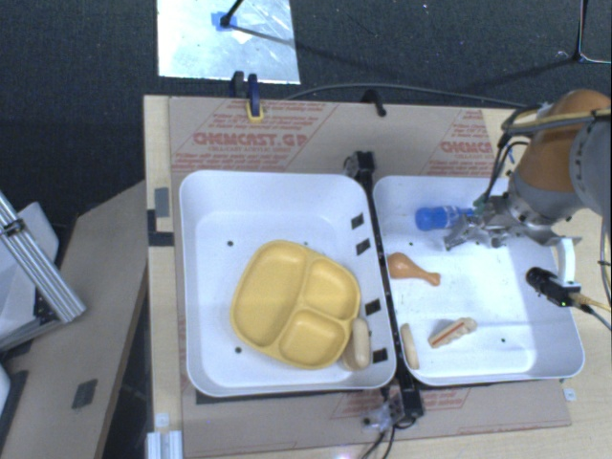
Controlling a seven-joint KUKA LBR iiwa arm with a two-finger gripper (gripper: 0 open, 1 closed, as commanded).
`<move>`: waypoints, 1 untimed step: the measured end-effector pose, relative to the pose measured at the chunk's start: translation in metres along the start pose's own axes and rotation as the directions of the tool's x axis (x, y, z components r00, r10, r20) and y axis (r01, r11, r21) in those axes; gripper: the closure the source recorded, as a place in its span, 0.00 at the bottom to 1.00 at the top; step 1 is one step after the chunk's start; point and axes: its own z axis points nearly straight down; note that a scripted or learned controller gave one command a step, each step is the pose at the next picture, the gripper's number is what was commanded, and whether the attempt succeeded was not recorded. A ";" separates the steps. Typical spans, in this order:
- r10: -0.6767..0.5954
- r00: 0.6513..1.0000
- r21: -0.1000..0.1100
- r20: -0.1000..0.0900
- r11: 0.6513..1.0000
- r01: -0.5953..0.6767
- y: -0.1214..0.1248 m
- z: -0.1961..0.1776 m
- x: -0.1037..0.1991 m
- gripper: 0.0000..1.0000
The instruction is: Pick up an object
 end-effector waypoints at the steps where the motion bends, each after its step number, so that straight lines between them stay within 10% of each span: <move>1: -0.001 1.000 -0.007 0.002 1.000 0.001 0.002 -0.015 -0.001 1.00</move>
